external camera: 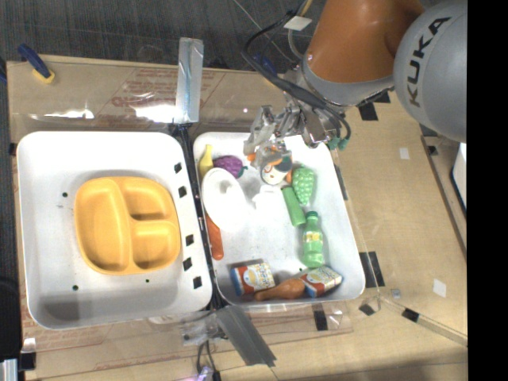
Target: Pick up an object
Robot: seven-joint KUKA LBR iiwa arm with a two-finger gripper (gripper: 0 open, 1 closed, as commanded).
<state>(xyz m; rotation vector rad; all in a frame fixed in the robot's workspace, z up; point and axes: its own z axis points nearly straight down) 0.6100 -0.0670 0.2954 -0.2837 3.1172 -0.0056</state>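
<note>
Two white bins sit side by side on the bench; the left bin carries a yellow divided tray. The gripper hangs over the far edge of the right bin, just above a small round toy; whether it is gripping anything cannot be told. A green bottle lies along the right edge, a purple grape bunch near the far left corner, and a small can at the near edge.

We see right bin holding toys: purple grapes by far wall, green bottle lying lengthwise at right, small carton near front wall.
</note>
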